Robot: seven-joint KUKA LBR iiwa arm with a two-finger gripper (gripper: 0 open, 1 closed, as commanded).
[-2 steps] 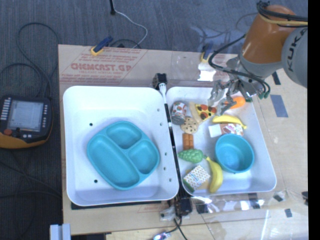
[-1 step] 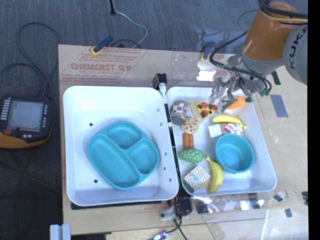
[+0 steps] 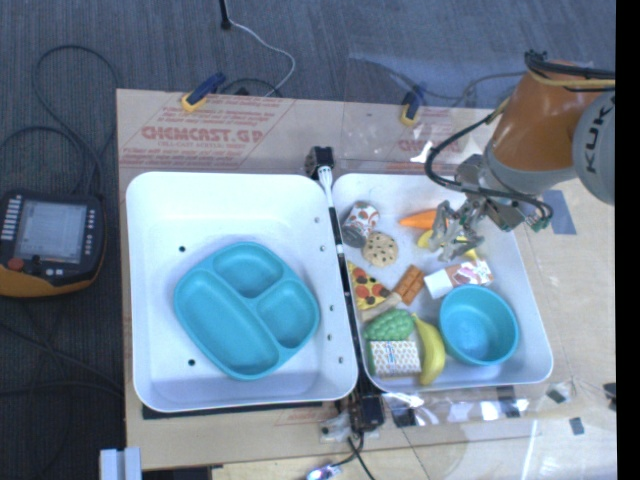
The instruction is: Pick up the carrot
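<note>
the metal two-finger gripper [image 3: 455,230], fingers seemingly apart and holding nothing, hangs just right of the small orange carrot [image 3: 418,219] at the right white bin's [image 3: 535,340] far end; straddling its length squarely should secure it.

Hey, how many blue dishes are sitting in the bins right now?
2. A divided plate lies in the left bin; a round bowl sits in the right bin's near corner. None seem hidden.
</note>
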